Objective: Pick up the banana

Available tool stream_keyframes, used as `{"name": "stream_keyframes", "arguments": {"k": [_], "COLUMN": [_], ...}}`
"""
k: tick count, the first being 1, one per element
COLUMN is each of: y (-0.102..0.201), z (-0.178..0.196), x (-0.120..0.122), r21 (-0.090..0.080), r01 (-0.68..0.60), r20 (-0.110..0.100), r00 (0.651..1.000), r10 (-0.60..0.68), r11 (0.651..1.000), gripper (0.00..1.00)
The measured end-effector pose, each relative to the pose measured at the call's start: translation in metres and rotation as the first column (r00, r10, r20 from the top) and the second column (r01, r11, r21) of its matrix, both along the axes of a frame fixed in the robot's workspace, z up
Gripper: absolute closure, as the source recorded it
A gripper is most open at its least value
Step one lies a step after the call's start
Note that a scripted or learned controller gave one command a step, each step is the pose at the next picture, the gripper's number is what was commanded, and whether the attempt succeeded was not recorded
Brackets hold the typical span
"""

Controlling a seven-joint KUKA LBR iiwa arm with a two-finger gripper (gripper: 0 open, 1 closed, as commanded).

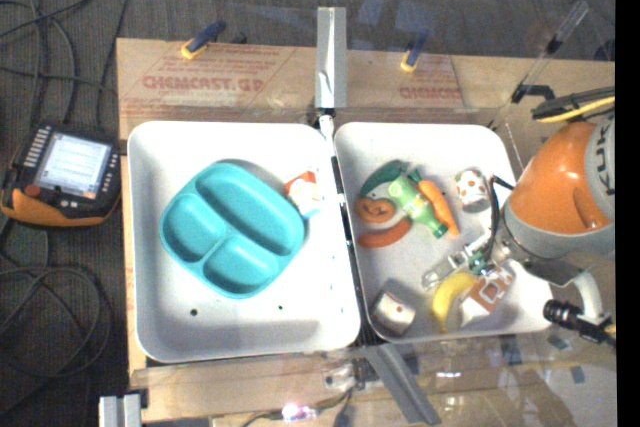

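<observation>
The small yellow curved banana (452, 297), which looks like a plastic toy fruit, lies in the right shallow white bin (425, 137), in its near right part, close to the front wall. I judge it to be light, stiff and rather smooth, so it can slip or turn between the fingers if it is pinched near a pointed end; the best place to take it seems to be across the thick middle of the curve, with the fingers closing over the narrow width. The gripper (478, 260) hangs just above and beside the upper end of the banana, under the grey and orange arm (560, 190), but the metal parts are too small and mixed with other things to read, so I cannot tell if the fingers are wide or narrow, and nothing shows the banana between them. The place is crowded: a small white and red box-like thing (489, 292) lies touching or almost touching the right side of the banana, and a grey rounded piece with a red spot (393, 308) lies near on the left. Further back in the same bin are an orange carrot (436, 202), a green toy piece (408, 197), a brown sausage-like thing (385, 233) and a small white cup with red dots (470, 187), all well apart from the banana. The left white bin (150, 245) holds a turquoise divided plate (232, 227) and a small red and white object (303, 192). Both bins stand on the counter (230, 80). The white and red neighbour is the main obstacle, I think, because a finger coming down on that side may hit it.
</observation>
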State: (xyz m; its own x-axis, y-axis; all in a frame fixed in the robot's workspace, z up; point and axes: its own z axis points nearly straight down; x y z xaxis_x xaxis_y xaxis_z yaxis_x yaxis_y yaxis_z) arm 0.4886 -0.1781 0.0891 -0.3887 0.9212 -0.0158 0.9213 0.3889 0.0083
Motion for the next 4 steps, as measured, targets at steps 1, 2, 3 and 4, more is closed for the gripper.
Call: {"name": "stream_keyframes", "arguments": {"k": [1, 2, 3, 4], "y": [0.0001, 0.0003, 0.0008, 0.0008], "z": [0.0066, 0.0063, 0.0113, 0.0112], "x": [0.0016, 0.0013, 0.0015, 0.0014], "r21": [0.002, 0.002, 0.004, 0.005], "r01": [0.001, 0.001, 0.001, 0.001], "r20": [0.000, -0.001, -0.007, -0.007], "r00": [1.000, 1.000, 1.000, 1.000], "r10": [-0.001, -0.001, -0.001, -0.001], "r11": [1.000, 1.000, 1.000, 1.000], "gripper": [1.00, 0.00, 1.00, 0.00]}}
